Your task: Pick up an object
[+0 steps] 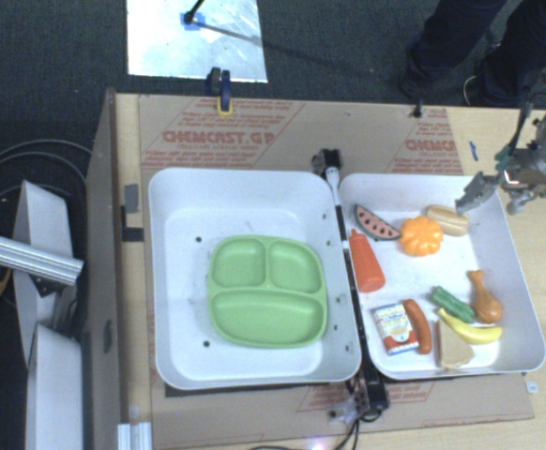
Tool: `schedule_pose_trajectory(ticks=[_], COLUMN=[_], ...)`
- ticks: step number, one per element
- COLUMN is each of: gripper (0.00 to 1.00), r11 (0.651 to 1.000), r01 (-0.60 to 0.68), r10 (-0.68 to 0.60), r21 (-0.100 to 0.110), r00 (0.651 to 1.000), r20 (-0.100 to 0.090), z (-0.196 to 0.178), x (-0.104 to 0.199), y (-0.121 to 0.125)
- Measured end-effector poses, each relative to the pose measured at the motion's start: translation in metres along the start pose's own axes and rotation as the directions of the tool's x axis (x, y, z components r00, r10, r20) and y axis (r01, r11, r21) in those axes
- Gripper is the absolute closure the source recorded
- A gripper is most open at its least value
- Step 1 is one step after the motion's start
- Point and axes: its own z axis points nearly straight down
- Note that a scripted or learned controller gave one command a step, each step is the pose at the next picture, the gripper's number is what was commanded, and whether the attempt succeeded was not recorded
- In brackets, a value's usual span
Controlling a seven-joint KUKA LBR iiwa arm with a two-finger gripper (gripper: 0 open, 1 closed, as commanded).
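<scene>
My gripper point(494, 198) hangs over the far right corner of the right bin point(526, 331). Its fingers are spread open with nothing between them, and the left fingertip point(469, 198) is just right of a tan bread roll point(445, 219). An orange pumpkin point(421, 236) sits beside the roll, and a watermelon slice point(374, 223) lies to its left. A carrot point(367, 261) rests along the bin's left wall. Nearer the front are a chicken drumstick point(484, 295), a green pod point(451, 302), a banana point(470, 329), a sausage point(420, 324), a small red-and-white box point(395, 329) and a bread slice point(454, 350).
The left bin point(174, 251) holds a green divided plate point(268, 289). Both bins rest on a cardboard sheet point(226, 134). A black clip point(329, 162) sits at the far end of the seam between the bins. Cables and metal parts lie off the bench at left.
</scene>
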Motion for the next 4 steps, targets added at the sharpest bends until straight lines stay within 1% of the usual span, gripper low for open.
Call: schedule_pose_trajectory(ticks=[1, 2, 3, 4], gripper=[0.00, 0.00, 1.00, 1.00], r11=[1.000, 1.000, 1.000, 1.000], r01=[0.004, 0.001, 0.001, 0.006], r10=[-0.004, -0.001, -0.001, -0.006], r21=[0.001, -0.001, -0.002, -0.001], r00=[1.000, 1.000, 1.000, 1.000], r20=[-0.001, 0.000, 0.000, -0.002], z=[0.081, 0.179, 0.167, 0.074], x=[0.036, 0.030, 0.030, 0.135], y=[0.032, 0.044, 0.044, 0.040])
